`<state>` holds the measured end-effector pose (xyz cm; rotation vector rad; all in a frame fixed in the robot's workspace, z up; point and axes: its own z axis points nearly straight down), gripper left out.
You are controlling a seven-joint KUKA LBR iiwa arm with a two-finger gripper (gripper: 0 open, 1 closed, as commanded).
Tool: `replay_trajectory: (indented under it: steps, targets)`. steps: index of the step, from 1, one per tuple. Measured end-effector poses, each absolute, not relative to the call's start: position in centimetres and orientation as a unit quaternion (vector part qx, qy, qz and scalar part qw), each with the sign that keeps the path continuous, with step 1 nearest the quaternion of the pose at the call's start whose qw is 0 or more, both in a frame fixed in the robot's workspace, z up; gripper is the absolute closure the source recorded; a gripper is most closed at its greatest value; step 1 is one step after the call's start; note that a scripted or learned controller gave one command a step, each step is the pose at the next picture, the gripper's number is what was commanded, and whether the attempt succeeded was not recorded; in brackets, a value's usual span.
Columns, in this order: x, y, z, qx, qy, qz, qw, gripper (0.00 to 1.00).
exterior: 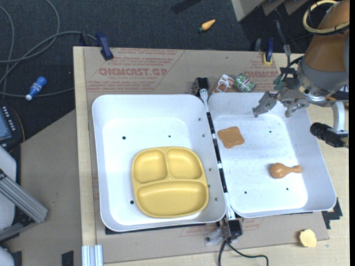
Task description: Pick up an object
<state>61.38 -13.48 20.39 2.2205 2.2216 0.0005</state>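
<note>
A flat tan-brown piece point(230, 137) lies in the right bin point(310, 195), close to its left wall. An orange-brown drumstick-shaped toy point(283, 170) rests further right and nearer the front. My gripper point(275, 106) hovers over the bin's far edge, above and to the right of the flat piece. Its two grey fingers are spread wide, with nothing between them. The left bin point(111, 126) holds a yellow divided plate point(168, 181).
Small wrapped items point(236, 82) lie on the bench behind the right bin. A yellow bit point(307, 238) sits on the bench at the front right. A blue bottle point(36, 87) and an orange piece point(207, 24) lie on the dark floor.
</note>
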Motion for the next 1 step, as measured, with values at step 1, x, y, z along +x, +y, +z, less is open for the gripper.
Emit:
replay_trajectory:
  steps: [1]
  targets:
    - [56.73, -14.96, 15.75, 0.708, 0.706, -0.0021, -0.004, 0.00]
